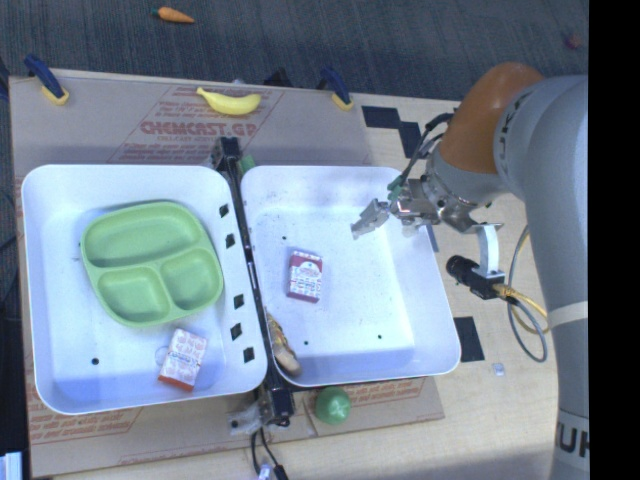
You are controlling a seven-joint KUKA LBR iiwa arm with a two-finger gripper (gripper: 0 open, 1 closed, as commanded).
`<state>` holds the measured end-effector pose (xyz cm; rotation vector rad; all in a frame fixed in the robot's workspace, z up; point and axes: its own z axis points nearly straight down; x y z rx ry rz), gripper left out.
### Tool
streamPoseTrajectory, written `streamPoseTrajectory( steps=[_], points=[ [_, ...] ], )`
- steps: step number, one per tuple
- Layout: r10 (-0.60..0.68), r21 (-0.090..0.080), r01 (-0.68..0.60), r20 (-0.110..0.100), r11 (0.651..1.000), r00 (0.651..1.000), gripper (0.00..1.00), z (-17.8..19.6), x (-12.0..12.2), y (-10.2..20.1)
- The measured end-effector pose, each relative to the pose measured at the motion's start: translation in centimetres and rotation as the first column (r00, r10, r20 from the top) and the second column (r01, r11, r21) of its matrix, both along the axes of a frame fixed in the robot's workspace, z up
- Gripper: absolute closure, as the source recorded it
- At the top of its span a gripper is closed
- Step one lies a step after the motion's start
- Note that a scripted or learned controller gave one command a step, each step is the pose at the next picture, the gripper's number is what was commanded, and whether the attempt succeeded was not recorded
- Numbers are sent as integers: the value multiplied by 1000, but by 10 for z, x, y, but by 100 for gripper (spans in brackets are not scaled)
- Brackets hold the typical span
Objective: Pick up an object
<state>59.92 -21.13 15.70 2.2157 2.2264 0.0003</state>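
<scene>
you're looking at the gripper (368, 222) hanging over the right bin (425, 343), toward that bin's two o'clock corner, with the arm (545, 138) coming in from three o'clock. nothing sits between its fingers, and from this slant you cannot tell whether they are spread or closed, so treat the pincer's state as unknown. the closest thing to pick is the red box (304, 275), lying flat on the right bin's floor near its middle, at about eight o'clock from the gripper and apart from it, untouched. a brownish item (282, 349) lies against the divider at the right bin's seven o'clock corner; what it is you cannot make out. in the left bin (45, 368) a green plate (152, 261) takes up the centre, and a second box (182, 358) lies at its five o'clock, just beside it. outside the bins, a banana (230, 99) rests on the cardboard (300, 118) at twelve o'clock, a green ball (333, 405) sits on the bench edge at six o'clock below the right bin, and a small orange thing (176, 14) lies on the floor far up at eleven o'clock. as a judgement, the task is at its start: no object is lifted or gripped, and the whole of the work remains, namely moving over a target, descending, closing on it and raising it. the red box looks the likeliest choice, being nearest and standing clear of the bin walls.
</scene>
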Motion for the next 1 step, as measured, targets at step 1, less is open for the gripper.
streamPoseTrajectory(
  steps=[1],
  points=[
    [1,1,-1,0,1000,1000,0,84,-23,42]
  ],
)
